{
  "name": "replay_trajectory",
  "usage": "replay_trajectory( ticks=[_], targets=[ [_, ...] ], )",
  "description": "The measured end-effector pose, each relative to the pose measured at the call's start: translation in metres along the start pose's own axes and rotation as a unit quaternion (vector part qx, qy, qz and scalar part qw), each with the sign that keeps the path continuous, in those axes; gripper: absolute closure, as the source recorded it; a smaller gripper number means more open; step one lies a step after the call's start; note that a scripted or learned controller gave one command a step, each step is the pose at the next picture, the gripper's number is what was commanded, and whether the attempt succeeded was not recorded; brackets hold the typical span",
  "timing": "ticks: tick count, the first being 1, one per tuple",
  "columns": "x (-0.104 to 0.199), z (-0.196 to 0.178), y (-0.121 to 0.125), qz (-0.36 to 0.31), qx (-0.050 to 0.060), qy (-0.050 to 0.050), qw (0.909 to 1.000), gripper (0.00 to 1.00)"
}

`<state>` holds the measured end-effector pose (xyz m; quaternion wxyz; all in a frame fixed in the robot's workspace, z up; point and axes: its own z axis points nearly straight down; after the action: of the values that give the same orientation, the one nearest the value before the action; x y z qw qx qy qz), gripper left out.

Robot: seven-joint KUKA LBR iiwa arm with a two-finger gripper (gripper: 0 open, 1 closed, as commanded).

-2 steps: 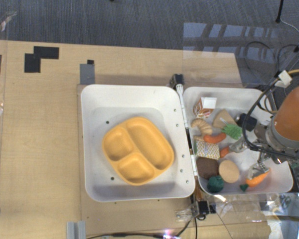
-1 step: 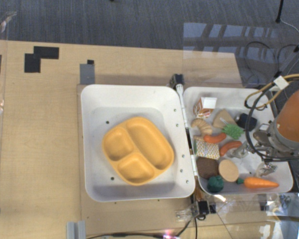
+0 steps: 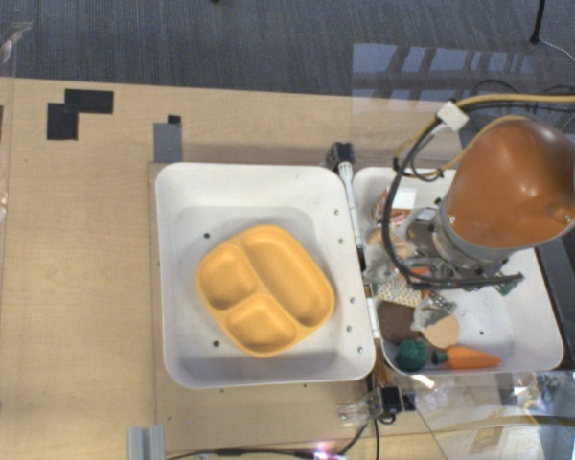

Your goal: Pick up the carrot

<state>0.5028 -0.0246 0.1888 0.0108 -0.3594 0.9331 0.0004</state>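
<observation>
Carrot (image 3: 471,357) lies at near edge of right bin (image 3: 541,338), beside a green item (image 3: 412,354). Claw (image 3: 431,290) hangs over that bin's left side; cannot tell its state. Yellow divided tray (image 3: 265,287) in left bin (image 3: 187,353).

The arm (image 3: 517,185) reached in from the right, its orange band uppermost and the wrist pointed steeply downward. The gripper (image 3: 431,300) hung low beneath the wrist, largely masked by the arm's own bulk. Black cables looped from the wrist along its left side.
</observation>
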Motion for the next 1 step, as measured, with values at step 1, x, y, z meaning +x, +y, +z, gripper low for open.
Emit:
replay_trajectory(
  ticks=[1],
  targets=[
    [-0.0747, -0.0583, 0.0264, 0.307, 0.001, 0.003, 0.9517, 0.00]
  ],
)
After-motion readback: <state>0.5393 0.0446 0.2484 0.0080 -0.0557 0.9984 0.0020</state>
